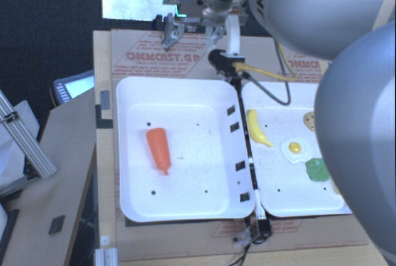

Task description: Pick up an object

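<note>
White plastic is filling the middle of your view: two shallow bins are sitting side by side on a brown cardboard sheet printed with red lettering, and that sheet is lying on the pale wooden bench. Dark floor is showing behind, with a bright patch at the top. Counting now. Your left bin is holding one thing, an orange carrot, lying left of centre with its narrow end pointing toward the near rim. Your right bin is showing one yellow banana just beside the dividing rim, one fried egg, one green leafy piece touching the egg's edge, and a tan item partly hidden by the arm. Your gripper is hanging above the cardboard beyond the bins' far rims, well apart from the carrot. Its two fingers are standing apart, with nothing between them.
</note>
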Tool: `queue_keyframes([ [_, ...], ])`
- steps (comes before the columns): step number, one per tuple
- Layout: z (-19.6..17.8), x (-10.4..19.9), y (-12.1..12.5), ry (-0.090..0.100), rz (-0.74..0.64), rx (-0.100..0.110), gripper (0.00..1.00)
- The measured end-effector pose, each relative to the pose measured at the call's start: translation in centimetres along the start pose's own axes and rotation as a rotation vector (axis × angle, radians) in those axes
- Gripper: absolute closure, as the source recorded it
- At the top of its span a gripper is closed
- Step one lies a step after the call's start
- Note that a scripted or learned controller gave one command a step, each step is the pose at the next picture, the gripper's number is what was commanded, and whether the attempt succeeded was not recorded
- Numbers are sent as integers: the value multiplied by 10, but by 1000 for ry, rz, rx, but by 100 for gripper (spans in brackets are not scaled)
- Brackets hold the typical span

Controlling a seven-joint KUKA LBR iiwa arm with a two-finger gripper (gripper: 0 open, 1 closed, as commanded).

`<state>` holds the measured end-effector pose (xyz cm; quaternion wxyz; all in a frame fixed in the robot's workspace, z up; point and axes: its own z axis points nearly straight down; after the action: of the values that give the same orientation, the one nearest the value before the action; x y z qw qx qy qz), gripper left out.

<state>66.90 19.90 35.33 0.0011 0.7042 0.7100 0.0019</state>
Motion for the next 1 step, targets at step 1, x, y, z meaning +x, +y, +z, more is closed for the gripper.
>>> queue_keyframes([
  [1,-12,1,0,1,-3,-3,100],
])
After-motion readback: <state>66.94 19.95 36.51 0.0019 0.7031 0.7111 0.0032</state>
